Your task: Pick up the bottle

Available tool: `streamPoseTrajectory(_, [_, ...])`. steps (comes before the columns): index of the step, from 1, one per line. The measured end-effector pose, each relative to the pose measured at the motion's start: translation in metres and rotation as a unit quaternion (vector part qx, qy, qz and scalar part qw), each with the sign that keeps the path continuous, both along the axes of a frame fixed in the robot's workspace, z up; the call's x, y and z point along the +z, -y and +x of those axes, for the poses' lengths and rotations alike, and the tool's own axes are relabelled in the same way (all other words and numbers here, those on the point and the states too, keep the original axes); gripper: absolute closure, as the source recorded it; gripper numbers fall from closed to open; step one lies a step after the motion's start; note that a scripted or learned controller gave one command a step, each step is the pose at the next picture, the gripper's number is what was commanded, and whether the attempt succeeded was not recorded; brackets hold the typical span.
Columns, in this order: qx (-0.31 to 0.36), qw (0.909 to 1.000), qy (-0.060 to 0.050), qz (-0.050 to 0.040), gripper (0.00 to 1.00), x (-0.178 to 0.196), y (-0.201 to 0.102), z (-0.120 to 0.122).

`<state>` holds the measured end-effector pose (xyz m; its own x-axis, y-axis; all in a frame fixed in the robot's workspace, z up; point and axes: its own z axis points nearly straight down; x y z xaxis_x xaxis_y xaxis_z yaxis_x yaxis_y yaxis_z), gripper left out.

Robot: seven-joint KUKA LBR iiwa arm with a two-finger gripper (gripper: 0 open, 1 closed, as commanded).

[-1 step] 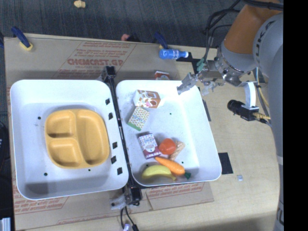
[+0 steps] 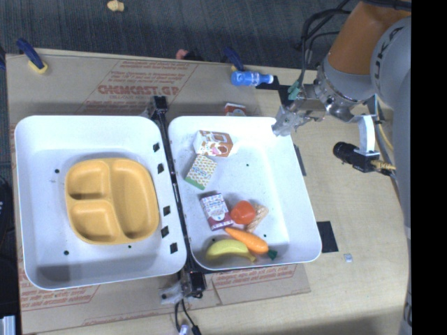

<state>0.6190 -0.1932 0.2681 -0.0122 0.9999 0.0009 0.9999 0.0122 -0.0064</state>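
- Nearest the camera, at the front edge of the right bin (image 2: 307, 237), a yellow banana (image 2: 225, 250) lies just beside an orange carrot (image 2: 247, 240), the two about touching.
- Just behind them sit a red tomato-like toy (image 2: 242, 213) and a small dark-red packet (image 2: 215, 210), side by side.
- Further back in that bin, a green-and-white carton (image 2: 201, 171) lies tilted, and a white carton with a red print (image 2: 213, 144) rests near the far wall.
- Across the black clips joining the bins, the left bin (image 2: 28, 187) holds a yellow divided tray (image 2: 112, 199) with three compartments, lying flat.
- Both bins rest on a brown cardboard sheet (image 2: 133, 82) printed in red, spread over a pale bench (image 2: 356, 222).
- Over the right bin's far right corner hovers the gripper (image 2: 285, 125); whether its jaws are apart or closed cannot be told, and nothing is seen between them.
- Behind the bins, on the cardboard's far edge, the blue bottle (image 2: 250, 79) lies on its side, outside both bins and apart from the gripper.
- Farthest off, blue clamps (image 2: 31, 56) hold the cardboard, and dark carpeted floor (image 2: 209, 12) lies beyond, with a small yellow object (image 2: 115, 6) on it.
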Motion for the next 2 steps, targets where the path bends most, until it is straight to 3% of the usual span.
streamPoseTrajectory(1, [-0.095, 0.9955, 0.0, -0.0005, 1.0, -0.036, 0.017, -0.054])
streamPoseTrajectory(2, [-0.137, 0.9906, 0.0, -0.0007, 1.0, -0.008, 0.013, -0.108])
